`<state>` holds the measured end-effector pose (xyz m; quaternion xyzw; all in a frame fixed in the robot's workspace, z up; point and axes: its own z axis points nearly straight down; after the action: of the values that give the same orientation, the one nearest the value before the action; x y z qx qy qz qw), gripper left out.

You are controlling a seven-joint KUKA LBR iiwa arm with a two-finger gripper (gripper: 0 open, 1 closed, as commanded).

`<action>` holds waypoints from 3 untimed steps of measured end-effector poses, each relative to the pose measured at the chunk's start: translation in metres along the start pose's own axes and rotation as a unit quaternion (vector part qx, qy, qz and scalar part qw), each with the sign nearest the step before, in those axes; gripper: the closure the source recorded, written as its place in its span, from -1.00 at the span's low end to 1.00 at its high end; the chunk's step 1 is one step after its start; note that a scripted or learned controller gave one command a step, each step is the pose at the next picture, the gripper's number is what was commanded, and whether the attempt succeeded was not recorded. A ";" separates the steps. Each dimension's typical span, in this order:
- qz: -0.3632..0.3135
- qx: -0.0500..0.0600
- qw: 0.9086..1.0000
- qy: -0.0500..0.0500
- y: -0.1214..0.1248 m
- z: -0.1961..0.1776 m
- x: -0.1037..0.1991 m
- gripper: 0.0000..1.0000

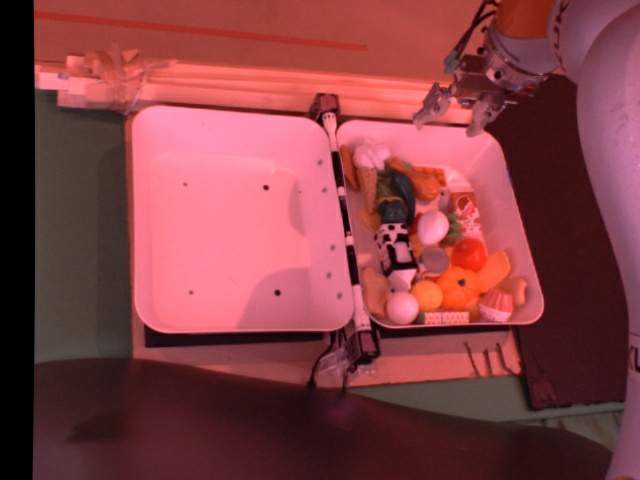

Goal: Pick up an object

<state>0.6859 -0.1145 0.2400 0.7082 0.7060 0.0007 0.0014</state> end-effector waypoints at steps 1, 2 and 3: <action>0.000 0.000 1.000 0.000 0.000 0.000 0.000 -1.00; 0.001 0.003 1.000 -0.001 -0.009 0.053 -0.005 -1.00; 0.000 0.003 1.000 -0.001 -0.017 0.096 -0.009 -1.00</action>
<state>0.6696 -0.1235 0.1440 0.7085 0.7057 -0.0017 -0.0001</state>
